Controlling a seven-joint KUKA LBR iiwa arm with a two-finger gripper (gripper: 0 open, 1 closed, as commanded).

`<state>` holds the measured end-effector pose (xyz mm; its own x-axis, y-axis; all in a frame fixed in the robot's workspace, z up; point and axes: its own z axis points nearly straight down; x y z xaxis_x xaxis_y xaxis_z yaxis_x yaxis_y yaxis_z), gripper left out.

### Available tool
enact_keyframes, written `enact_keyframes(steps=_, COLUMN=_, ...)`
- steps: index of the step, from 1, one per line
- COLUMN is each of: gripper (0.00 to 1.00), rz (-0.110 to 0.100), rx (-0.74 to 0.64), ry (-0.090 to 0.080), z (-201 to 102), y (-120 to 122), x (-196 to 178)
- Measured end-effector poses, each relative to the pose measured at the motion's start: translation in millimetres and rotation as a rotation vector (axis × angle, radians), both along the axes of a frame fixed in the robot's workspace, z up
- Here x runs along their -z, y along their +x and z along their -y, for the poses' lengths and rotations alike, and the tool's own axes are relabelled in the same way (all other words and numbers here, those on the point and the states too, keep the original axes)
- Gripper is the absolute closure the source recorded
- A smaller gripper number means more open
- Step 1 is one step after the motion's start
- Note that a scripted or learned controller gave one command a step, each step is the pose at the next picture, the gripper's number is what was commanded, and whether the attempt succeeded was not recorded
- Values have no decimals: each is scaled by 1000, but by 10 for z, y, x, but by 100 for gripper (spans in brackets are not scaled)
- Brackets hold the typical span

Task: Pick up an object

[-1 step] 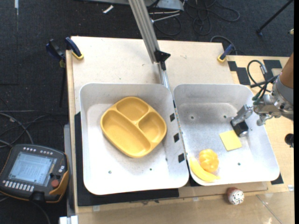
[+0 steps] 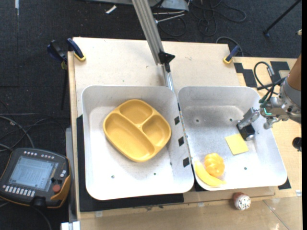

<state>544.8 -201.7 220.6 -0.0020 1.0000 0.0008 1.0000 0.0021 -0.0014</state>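
a: where is the robot's gripper (image 2: 248, 126) now?

b: low over the right shallow white bin (image 2: 211, 99), just beside the flat pale-yellow square sponge (image 2: 237, 144) — above its upper edge. nothing sits between the fingers; whether they are spread or closed cannot be told from this angle.

a: so the sponge is the likely target?

b: probably. it lies flat on the bin floor toward the right side, apart from the yellow plastic banana (image 2: 207, 177) and the rounded yellow-orange toy fruit (image 2: 214, 163) resting together near the front rim.

a: how would the sponge handle?

b: it looks light and soft, likely to squash and bend. being thin and flat, it offers little to pinch — the fingers would need to straddle two opposite edges and press close to the floor.

a: and the others?

b: the banana looks hard and smooth, apt to slip; best taken across its middle. the yellow three-compartment plastic plate (image 2: 137, 129) sits in the left white bin (image 2: 96, 176), well apart from the arm.
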Motion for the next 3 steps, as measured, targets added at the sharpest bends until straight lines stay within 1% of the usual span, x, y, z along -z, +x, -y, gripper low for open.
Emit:
enact_keyframes(steps=1, gripper=0, rz=-4, rx=3, ry=0, z=98, y=-5, x=553)
enact_keyframes(steps=2, gripper=0, rz=-3, rx=0, ry=0, z=67, y=79, x=1045)
enact_keyframes(steps=3, gripper=0, rz=2, rx=1, ry=-1, z=60, y=85, x=1255)
